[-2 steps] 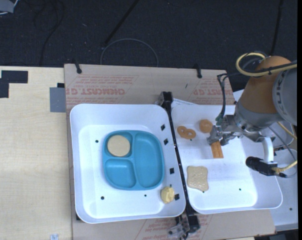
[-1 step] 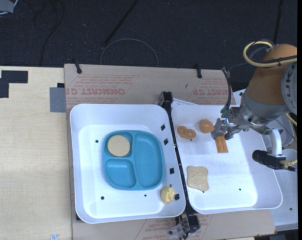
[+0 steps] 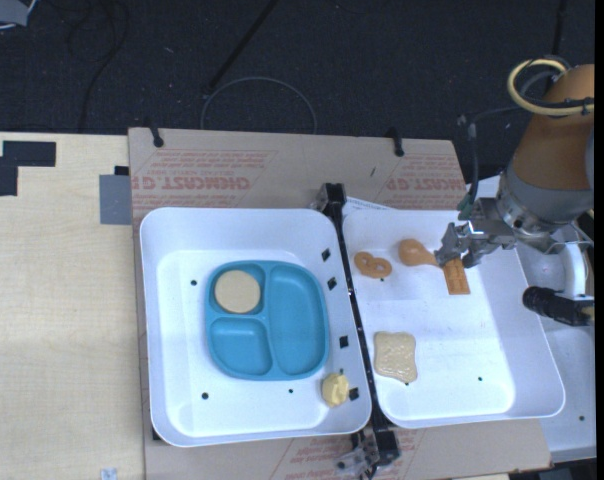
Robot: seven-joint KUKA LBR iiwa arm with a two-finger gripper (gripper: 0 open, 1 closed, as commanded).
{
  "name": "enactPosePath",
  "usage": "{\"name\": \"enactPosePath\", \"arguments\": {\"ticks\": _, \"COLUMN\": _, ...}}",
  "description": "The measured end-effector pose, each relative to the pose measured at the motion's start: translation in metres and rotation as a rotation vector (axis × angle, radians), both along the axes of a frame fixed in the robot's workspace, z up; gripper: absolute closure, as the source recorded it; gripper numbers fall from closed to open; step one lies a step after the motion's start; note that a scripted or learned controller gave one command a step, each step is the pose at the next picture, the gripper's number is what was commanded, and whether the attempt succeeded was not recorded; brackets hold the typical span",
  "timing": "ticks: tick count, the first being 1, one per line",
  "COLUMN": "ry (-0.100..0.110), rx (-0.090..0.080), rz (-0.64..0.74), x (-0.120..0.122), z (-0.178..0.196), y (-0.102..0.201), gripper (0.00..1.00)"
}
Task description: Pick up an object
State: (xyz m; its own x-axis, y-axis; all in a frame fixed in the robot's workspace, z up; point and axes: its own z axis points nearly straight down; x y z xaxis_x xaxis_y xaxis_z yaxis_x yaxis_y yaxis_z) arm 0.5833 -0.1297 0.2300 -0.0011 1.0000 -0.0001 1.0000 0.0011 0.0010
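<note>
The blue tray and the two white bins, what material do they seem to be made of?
The blue tray looks like moulded plastic with a smooth, slightly glossy finish: uniform colour, rounded compartment walls. The left white bin and right white bin seem thin formed plastic too, with soft rounded rims, though the view cannot confirm it.

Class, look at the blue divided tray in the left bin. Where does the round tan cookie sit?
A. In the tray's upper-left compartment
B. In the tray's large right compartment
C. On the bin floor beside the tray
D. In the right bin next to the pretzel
A: the round tan cookie lies in the upper-left compartment of the blue divided tray, inside the left bin.
</note>
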Motion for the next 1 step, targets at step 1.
{"name": "enactPosePath", "arguments": {"ticks": 1, "ry": 0.007, "rx": 0.002, "rz": 0.002, "x": -0.0163, "z": -0.0114, "y": 0.0532, "gripper": 1.00}}
